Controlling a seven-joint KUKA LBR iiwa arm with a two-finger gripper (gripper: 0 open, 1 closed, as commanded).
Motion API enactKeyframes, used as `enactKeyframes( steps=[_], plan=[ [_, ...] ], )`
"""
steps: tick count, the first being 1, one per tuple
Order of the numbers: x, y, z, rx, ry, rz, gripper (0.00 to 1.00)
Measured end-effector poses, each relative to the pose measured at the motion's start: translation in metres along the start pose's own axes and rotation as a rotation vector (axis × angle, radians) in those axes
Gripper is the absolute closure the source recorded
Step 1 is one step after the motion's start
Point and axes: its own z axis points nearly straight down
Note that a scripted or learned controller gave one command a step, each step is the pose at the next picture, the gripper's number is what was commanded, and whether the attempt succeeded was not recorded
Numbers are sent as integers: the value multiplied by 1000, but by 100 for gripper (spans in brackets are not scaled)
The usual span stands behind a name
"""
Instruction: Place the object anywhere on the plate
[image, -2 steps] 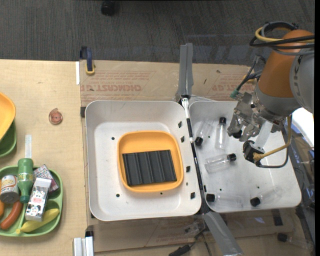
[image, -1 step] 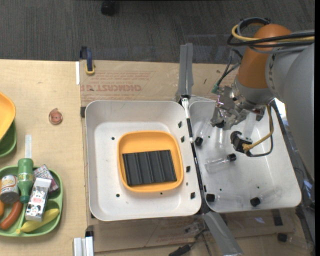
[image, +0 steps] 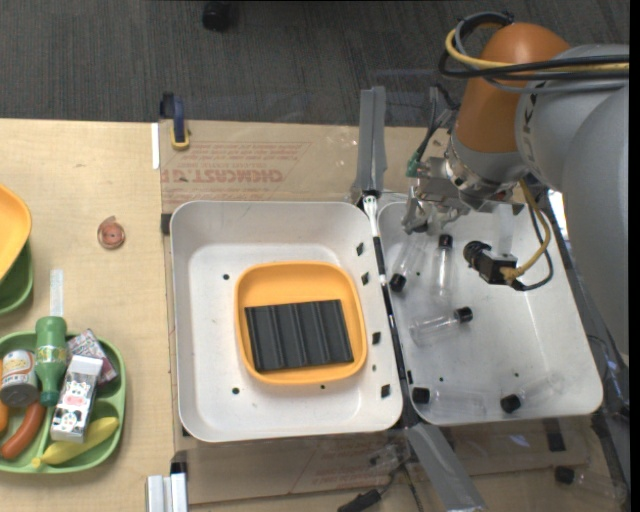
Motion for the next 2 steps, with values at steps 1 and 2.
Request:
enactKeyframes(
  steps=[1, 2],
  plan=[
    [-9, 16, -75, 0, 0, -211, 100],
    [-42, 19, -101, -2, 0, -455, 100]
  ],
)
